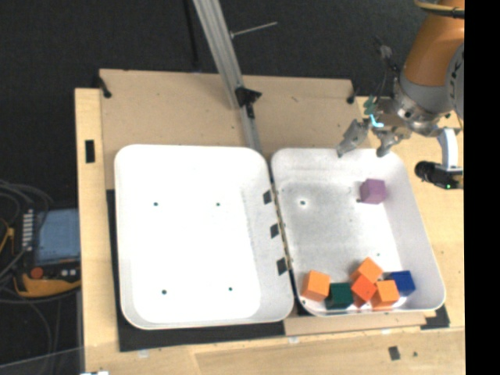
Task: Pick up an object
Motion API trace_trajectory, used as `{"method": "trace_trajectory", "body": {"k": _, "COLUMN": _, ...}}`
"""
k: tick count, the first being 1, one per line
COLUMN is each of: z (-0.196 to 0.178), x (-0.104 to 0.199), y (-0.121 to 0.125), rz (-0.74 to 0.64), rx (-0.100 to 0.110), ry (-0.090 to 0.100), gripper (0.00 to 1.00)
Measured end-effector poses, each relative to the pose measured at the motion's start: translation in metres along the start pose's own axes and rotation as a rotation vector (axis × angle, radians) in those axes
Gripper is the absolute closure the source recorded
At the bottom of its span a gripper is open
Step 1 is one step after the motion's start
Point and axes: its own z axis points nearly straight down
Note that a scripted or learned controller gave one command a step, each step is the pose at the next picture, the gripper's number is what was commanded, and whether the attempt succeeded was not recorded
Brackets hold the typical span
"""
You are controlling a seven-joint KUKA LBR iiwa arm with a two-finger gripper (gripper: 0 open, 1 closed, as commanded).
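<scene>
Hand [365,141] first: we see its two fingers spread apart with nothing between them, poised over the far rim of the right bin, at about two o'clock in the view. One finger [349,140] slants down toward the left and the other sits just right of it. Above the hand rises the grey arm [434,49] with its orange band, coming in from three o'clock.

Going from largest to smallest, we start with the table [90,209], a pale wooden surface that carries a tan board at twelve o'clock and both white bins. We find the left bin [191,233] at nine o'clock of centre, its floor marked by four small dark dots. Touching it along the middle seam is the right bin [328,217], at four o'clock of centre. A metal rail [223,49] slants from eleven o'clock down to the gap between the bins.

Inside the right bin, the purple block [373,191] lies alone, near the hand at its five o'clock and well apart from the rest. At the bin's near edge, toward five o'clock, we count a tight cluster: an orange block [316,284], a dark green block [340,294] beside it, three more orange blocks [369,281] touching each other, and a blue block [402,281] at the right end.
</scene>
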Motion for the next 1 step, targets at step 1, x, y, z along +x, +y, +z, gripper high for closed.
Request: {"method": "trace_trajectory", "body": {"k": 1, "z": -0.0038, "x": -0.0012, "y": 0.0007, "rz": -0.003, "rx": -0.004, "ry": -0.005, "gripper": 0.00}}
